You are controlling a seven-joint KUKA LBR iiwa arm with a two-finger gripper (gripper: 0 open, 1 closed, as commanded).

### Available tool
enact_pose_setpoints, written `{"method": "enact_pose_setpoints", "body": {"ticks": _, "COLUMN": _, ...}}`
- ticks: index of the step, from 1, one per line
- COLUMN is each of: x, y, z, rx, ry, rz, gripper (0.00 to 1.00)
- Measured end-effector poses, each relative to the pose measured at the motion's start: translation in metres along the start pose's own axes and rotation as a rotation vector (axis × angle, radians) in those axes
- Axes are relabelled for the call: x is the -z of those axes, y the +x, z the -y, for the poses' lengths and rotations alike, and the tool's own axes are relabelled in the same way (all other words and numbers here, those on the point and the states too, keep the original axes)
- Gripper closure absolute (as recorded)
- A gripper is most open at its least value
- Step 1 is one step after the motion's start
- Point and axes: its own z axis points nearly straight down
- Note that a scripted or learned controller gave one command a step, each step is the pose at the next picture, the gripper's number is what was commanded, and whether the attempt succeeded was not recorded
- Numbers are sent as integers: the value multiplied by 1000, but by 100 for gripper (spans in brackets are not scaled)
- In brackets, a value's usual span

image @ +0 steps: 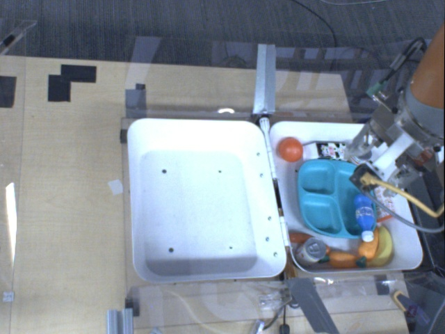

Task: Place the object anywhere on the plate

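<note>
Jaws hang over the upper right corner of the plate (323,195) in the right bin (313,129); their gap cannot be told. A bottle (364,211) lies at the plate's right edge.

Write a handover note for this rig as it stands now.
Gripper: over the far right corner of the blue plate in the right bin; nothing visibly held.
Things: bottle lies along the plate's right edge; ball off its far left corner; banana, carrot and can at the near end.
Done: nothing clearly set inside the plate.
Left: pick an object, place it on the plate.
</note>
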Motion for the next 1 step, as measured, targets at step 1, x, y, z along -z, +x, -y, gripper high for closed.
{"method": "enact_pose_setpoints", "body": {"ticks": 1, "x": 11, "y": 1, "z": 0, "rx": 9, "ry": -3, "rz": -2, "gripper": 100}}
